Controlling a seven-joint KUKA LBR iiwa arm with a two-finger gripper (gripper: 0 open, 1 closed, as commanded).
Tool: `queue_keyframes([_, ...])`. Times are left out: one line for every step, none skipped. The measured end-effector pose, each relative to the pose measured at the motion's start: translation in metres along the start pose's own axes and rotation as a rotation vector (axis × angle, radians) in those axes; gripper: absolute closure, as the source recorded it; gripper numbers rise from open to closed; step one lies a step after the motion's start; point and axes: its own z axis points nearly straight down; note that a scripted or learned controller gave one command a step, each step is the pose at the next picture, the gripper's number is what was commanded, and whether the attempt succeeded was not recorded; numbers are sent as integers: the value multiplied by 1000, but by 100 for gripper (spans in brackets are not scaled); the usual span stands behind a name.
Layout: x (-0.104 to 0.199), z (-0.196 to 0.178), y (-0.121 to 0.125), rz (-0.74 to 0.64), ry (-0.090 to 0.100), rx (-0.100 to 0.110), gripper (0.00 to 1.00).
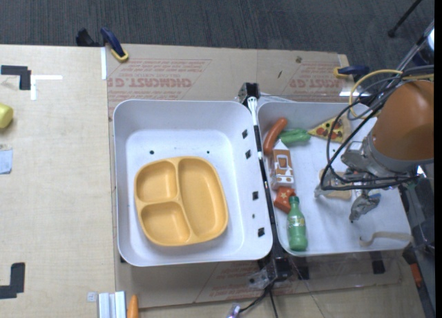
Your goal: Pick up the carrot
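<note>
Now the arm [407, 126] reaches in from the right of the frame, its orange band hanging over the right-hand white bin [387, 230], and the claw [362, 206] sits low in the right part of that bin, pointing down toward the bin floor. Whether the claw is clenched or released, I cannot tell from this angle, and nothing clearly sits in its grip. The carrot [273, 134] lies well apart from the claw, up in the bin's upper left corner, slanted, right against the divider between the two bins. Just beside it to the right lies a green vegetable [295, 137], and a pizza slice [329, 128] sits further right near the top rim. Below the carrot comes a small printed carton [281, 169], then a red piece [283, 200], then a green bottle [297, 225] lying along the left side of the bin. Over in the left bin [131, 240] rests a yellow divided plate [181, 200]. At the far left edge of the table [55, 206] sits a yellow object [5, 116].
</note>
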Motion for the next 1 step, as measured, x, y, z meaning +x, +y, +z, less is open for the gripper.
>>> queue_keyframes([24, -21, -50, -63, -1, 4, 0])
